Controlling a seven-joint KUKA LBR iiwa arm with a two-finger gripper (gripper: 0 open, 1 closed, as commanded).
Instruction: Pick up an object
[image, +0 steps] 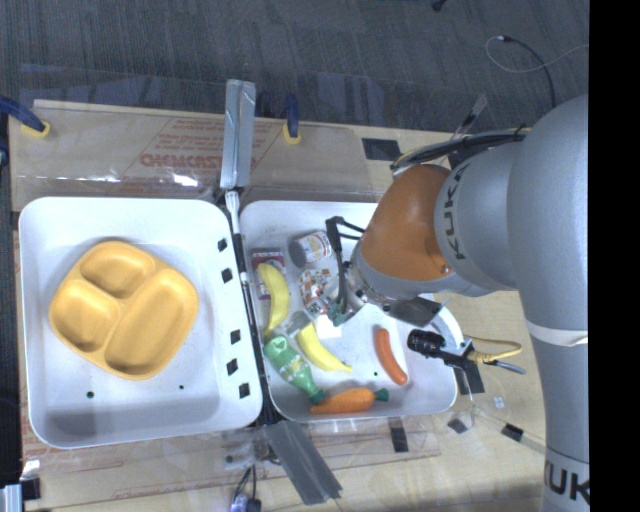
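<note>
Wooden bench (330, 140) on dark carpet, two white bins: left bin (40, 300) holds a yellow tray (122, 306). End effector (335, 305) is over the cluttered right bin (440, 395); can't tell its grip.

The grey arm (520, 215) carries the maker's name KUKA in dark capitals, running vertically along its casing just beside the orange band (405, 225), so the letters read sideways from this camera. A second piece of the same lettering (just "KU" before the frame cuts it off) shows near the bottom of the arm's lower segment (565, 485). On the counter, a clear sheet (175, 160) behind the two bins bears red printed wording, seen upside down and too faint to make out with any confidence. A small packet (312, 248) in the right bin has printing on it, but it is too small to read.
</note>
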